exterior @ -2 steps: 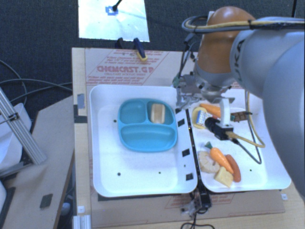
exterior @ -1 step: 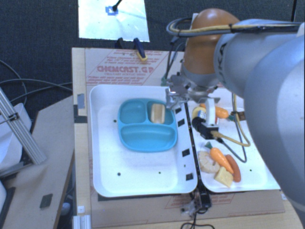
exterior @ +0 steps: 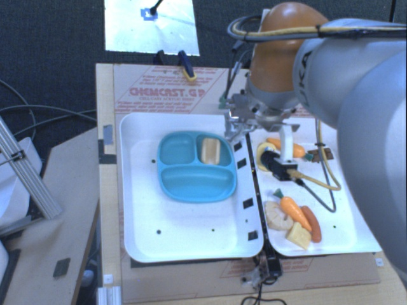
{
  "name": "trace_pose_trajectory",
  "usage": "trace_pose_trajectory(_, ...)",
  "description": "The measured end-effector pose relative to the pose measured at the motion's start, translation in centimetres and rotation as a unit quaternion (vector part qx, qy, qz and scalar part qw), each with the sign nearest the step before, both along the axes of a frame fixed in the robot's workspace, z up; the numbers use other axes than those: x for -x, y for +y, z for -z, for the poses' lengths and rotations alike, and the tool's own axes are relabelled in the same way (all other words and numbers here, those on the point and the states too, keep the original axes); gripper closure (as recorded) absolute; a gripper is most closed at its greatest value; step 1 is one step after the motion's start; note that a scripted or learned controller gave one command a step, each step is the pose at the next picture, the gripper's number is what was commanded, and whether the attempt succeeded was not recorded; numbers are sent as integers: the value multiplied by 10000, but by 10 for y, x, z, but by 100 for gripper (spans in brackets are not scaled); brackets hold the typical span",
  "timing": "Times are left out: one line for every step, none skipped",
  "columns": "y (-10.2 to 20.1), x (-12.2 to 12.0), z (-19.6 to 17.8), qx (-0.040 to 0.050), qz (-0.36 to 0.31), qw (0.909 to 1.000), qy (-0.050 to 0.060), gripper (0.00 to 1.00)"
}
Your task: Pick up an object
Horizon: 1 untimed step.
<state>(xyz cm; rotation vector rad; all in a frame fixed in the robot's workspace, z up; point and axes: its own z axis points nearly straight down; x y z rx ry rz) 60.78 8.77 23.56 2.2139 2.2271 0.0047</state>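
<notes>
In the left bin (exterior: pixel 191 237) lies a blue divided plate (exterior: pixel 191 180) with a tan block (exterior: pixel 210 150) in its upper right compartment. The right bin (exterior: pixel 346 224) holds toy foods: an orange carrot (exterior: pixel 294 210), a red sausage (exterior: pixel 313 223), a yellow cheese wedge (exterior: pixel 297 235) and a beige round slice (exterior: pixel 276 216) near the front. A yellow piece (exterior: pixel 263 149) and an orange piece (exterior: pixel 298 150) lie further back. My gripper (exterior: pixel 234 127) hangs low over the divider between the bins, just right of the plate's back corner. Nothing is seen in it.
The big grey arm covers the right bin's back and right side. A cardboard sheet (exterior: pixel 165 93) lies behind the bins, with a blue and yellow clamp (exterior: pixel 187 67) on it. A metal rail (exterior: pixel 25 180) stands to the left of the bench.
</notes>
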Motion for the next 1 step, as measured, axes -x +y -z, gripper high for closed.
trace_pose_trajectory(-1,-9,15,10,-2,10000,10,100)
